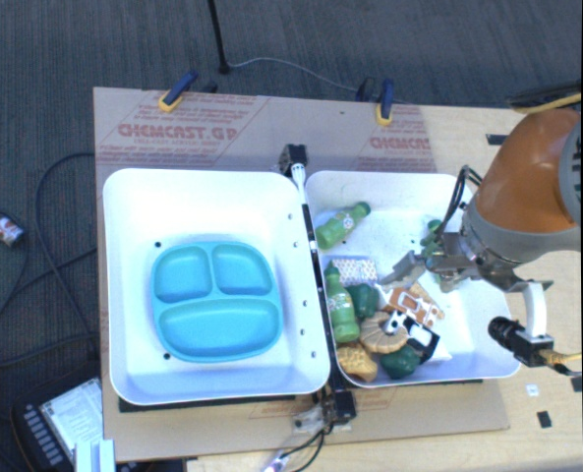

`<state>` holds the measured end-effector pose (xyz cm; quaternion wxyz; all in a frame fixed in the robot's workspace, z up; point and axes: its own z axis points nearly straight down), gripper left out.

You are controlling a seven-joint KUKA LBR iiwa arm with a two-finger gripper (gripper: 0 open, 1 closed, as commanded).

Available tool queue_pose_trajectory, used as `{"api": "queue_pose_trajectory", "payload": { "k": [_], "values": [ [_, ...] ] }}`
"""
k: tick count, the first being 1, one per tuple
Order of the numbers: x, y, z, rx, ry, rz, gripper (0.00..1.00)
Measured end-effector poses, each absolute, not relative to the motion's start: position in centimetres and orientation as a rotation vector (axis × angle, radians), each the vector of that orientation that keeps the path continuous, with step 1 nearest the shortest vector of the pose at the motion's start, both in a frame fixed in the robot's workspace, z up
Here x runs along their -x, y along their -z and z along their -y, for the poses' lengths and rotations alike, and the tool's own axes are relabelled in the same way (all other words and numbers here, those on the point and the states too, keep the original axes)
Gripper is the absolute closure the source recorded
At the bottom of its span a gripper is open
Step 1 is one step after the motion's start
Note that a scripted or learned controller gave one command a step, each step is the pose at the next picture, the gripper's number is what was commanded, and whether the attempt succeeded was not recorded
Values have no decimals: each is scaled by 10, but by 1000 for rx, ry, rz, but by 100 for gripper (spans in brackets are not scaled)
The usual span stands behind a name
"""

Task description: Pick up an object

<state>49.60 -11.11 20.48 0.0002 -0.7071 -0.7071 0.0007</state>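
The right bin point(468, 190) holds a heap of small items along its left and front side. A green bottle point(342, 224) lies near the back left, and a second green bottle point(340, 308) lies beside a patterned silver packet point(354, 267). Round biscuits point(379, 338) and a brown bun point(356, 363) sit at the front, next to a dark green lump point(402, 363). An orange-and-white packet point(416, 309) lies on the heap. My gripper point(425, 274) hangs just above this packet, open, with nothing between its fingers.
The left bin point(134, 205) carries a blue divided plate point(215, 299). The arm's orange band point(532, 180) and grey wrist cover the right bin's right side. A black fitting point(515, 338) sticks out over the bin's front right corner. Clamps and cables lie around the board.
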Motion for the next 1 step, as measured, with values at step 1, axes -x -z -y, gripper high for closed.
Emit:
{"api": "queue_pose_trajectory", "payload": {
  "k": [1],
  "values": [
    [-506, -116, 111, 2221, -1, 2221, 0]
  ]
}}
